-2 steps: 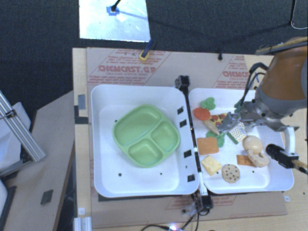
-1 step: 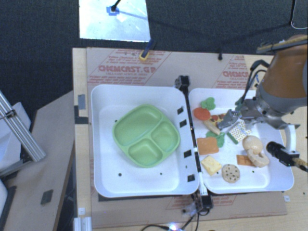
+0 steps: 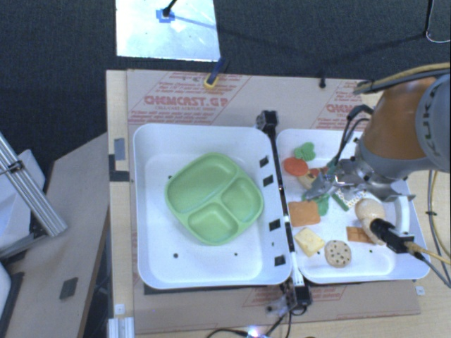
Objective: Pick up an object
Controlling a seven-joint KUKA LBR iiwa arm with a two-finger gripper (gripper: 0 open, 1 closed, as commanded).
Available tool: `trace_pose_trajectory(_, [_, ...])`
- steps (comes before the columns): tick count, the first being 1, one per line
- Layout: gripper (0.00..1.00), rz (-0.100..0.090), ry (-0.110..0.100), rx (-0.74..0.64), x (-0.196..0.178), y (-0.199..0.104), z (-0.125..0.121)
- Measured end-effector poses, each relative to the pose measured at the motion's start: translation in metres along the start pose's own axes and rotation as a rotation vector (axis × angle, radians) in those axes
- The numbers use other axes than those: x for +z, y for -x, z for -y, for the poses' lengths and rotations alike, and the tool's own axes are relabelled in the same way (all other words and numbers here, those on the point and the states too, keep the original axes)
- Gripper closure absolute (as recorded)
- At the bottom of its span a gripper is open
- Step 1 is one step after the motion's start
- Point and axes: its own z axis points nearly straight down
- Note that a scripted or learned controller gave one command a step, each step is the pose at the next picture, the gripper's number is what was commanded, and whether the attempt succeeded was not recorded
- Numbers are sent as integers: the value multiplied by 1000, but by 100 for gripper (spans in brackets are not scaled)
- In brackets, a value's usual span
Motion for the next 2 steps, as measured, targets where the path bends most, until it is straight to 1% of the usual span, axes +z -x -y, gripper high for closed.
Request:
trace_pose_trajectory(1, [0, 1, 1, 1, 48, 7, -5])
trace_pose_trajectory(2, [0, 0, 5, 2, 82, 7, -6])
